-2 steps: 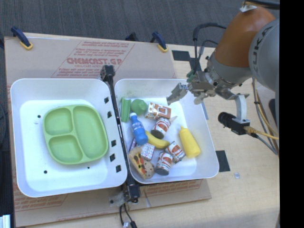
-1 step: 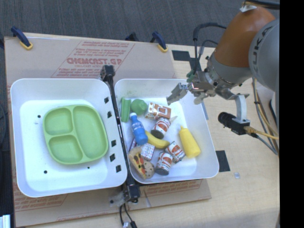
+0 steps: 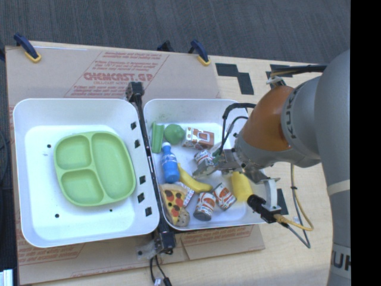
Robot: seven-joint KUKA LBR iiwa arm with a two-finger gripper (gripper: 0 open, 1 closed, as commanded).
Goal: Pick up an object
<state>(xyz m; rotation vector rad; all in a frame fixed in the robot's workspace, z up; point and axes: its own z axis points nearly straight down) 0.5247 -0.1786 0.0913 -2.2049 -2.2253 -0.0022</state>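
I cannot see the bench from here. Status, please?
Gripper low in right bin, among cans. Nothing seen held. Banana and blue bottle close beside it.

bench (image 3: 297, 255): pale wood, lower right of frame | cardboard sheet (image 3: 119, 76): red print, upper left, clamped at top edge | two white bins (image 3: 36, 219) on cardboard, side by side, centre

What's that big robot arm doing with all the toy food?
The grey and orange robot arm is reaching into the right bin, which is full of toy food: a banana, a blue bottle, a pizza slice and some small cans. Its claw is down among them near the banana, trying to pick something up. The left bin holds a green divided plate.
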